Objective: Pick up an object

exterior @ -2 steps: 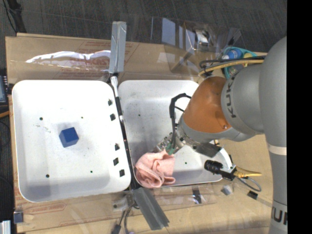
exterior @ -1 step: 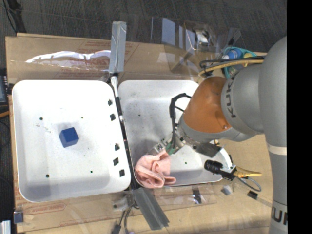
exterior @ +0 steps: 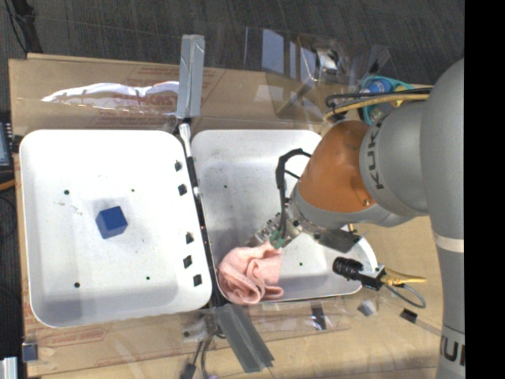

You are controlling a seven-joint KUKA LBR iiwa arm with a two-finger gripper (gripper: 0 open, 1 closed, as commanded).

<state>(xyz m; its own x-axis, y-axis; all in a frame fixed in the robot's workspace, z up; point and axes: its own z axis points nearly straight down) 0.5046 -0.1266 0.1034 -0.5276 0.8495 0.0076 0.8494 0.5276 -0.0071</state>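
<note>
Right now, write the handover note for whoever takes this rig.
Claw: low in the right bin, at the top edge of the pink cloth; grip state cannot be told.
Things: pink cloth bunched in the right bin's front left corner; blue cube alone in the left bin.
Done: arm is down at the cloth.
Left: confirm a grasp and lift; nothing seen raised yet.

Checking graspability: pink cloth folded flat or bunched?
Bunched: the pink cloth lies crumpled in rounded folds in the right bin, beside the gripper.
</note>
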